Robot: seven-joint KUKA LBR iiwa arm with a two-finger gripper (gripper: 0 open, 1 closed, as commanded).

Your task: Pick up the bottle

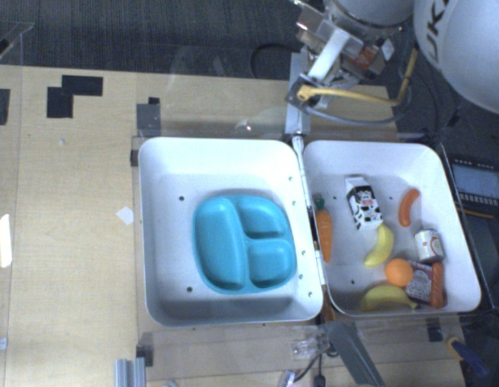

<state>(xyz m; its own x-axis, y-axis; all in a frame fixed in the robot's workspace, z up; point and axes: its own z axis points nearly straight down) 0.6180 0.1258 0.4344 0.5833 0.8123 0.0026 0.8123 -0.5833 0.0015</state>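
Note:
A small white bottle with black cow patches [362,202] lies in the right bin [442,168], in its upper middle. My gripper [323,61] hangs at the top of the camera view, beyond the far rims of the bins and above the seam between them. It is well away from the bottle, and nothing shows in its grasp.
The right bin also holds a carrot [323,234] by its left wall, a red sausage [407,206], two bananas [380,247] [386,298], an orange [399,272], a small can [429,244] and a dark packet [427,285]. A blue divided plate [243,242] lies in the left bin [164,216].

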